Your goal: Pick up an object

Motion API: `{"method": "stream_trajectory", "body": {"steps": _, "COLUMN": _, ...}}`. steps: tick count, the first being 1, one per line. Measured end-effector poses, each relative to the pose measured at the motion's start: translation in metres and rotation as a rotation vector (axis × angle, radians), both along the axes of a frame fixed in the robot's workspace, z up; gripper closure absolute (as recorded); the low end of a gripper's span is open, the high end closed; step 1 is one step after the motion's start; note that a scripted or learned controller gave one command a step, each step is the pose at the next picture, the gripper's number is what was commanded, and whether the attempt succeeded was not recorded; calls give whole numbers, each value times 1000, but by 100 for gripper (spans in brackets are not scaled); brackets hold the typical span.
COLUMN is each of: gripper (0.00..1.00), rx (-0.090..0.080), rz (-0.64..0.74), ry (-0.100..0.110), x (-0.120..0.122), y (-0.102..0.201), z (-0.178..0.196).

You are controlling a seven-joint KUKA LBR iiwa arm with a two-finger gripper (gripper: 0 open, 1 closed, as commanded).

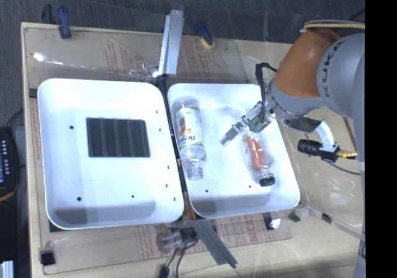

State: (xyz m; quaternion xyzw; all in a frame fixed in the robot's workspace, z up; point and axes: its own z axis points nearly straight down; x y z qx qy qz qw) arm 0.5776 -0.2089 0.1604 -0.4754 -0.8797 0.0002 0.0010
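The left bin (99, 208) carries a dark ribbed panel (118, 137) near its middle. In the right bin (211, 208), a clear bottle with a green and orange label (189, 139) lies along the left edge. Further right, the jaws (243, 128) hang just above a small bottle with orange contents (258, 157) near the right edge; whether they are released or clenched cannot be told.

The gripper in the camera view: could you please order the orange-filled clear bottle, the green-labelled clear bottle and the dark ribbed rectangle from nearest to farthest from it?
From the gripper:
1. Orange-filled clear bottle, right bin, just below it.
2. Green-labelled clear bottle, right bin, along its left wall.
3. Dark ribbed rectangle, on the left bin's floor.
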Motion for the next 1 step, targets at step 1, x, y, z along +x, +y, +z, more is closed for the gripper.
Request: {"method": "stream_trajectory", "body": {"steps": 1, "gripper": 100, "rx": -1, "rz": 4, "ry": -1, "x": 1, "y": 1, "z": 10}}
